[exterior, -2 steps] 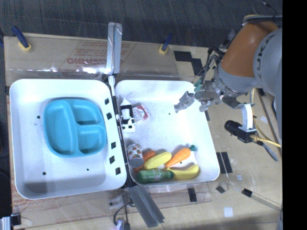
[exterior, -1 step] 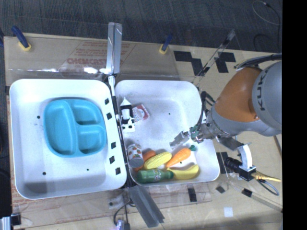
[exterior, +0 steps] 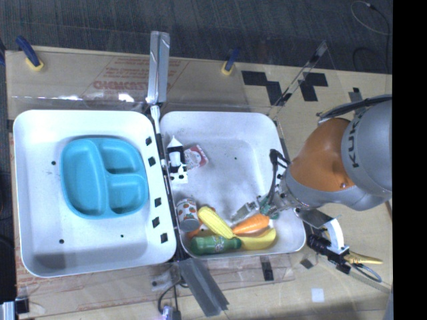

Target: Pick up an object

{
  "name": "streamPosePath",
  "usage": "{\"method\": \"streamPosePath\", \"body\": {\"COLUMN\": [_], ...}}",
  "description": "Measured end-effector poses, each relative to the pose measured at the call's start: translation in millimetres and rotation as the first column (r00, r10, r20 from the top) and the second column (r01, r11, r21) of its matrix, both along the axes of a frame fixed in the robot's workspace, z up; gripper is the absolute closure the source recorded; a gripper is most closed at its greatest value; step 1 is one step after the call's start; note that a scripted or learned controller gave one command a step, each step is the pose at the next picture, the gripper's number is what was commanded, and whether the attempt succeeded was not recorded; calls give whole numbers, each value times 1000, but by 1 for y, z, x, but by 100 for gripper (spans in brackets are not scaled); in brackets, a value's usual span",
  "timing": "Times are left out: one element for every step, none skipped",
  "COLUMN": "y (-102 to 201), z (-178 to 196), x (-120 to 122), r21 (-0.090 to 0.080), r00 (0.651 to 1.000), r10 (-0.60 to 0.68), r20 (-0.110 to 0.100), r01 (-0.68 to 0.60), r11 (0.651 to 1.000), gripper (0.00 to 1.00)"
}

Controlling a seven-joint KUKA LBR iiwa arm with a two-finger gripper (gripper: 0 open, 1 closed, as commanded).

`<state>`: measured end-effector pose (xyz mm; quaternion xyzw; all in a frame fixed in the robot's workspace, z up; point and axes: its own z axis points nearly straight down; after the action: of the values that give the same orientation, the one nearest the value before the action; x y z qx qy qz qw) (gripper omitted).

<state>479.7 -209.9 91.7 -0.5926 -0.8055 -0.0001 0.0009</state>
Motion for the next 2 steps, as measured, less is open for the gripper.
{"method": "streamPosePath", "body": {"y": [48, 93], "z": [0, -1], "x": [50, -3], "r21": [-1, 1], "r00": [992, 971], "r10": [-129, 238], "r20": [-1, -1], "r01": [129, -238], "r11": [992, 971], "gripper": [0, 0]}}
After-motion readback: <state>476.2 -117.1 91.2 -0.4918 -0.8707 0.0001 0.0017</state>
